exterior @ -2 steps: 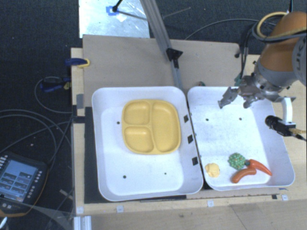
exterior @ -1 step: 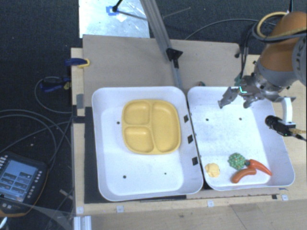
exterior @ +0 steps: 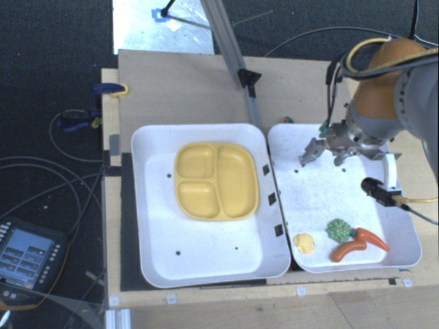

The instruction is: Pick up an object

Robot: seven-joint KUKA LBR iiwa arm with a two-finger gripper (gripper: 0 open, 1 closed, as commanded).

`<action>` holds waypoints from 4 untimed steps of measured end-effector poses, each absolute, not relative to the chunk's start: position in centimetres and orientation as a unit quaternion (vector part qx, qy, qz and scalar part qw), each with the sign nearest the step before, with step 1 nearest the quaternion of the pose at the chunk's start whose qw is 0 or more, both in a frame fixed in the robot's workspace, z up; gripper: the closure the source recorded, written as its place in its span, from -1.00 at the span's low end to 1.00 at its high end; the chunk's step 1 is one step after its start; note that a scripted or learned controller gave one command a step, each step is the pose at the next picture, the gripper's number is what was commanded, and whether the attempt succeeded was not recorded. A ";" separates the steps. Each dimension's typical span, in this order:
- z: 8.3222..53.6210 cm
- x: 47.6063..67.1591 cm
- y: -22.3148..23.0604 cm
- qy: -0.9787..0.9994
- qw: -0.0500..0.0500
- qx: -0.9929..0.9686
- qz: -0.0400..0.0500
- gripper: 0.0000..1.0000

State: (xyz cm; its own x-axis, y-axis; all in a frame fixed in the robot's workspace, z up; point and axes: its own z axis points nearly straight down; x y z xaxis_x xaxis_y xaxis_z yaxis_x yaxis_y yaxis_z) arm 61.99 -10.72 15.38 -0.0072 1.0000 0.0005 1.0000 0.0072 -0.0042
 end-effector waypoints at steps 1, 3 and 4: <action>9.1 61.9 -10.6 -0.708 0.002 -0.706 0.002 -1.00; 10.2 62.0 -10.6 -0.707 -0.001 -0.707 -0.002 1.00; 15.4 63.2 -10.6 -0.709 -0.003 -0.705 -0.002 1.00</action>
State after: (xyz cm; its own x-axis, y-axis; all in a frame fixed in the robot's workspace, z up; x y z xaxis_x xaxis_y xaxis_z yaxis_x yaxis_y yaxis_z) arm 63.23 -10.60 15.40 -0.0064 1.0000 -0.0008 1.0000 0.0064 0.0072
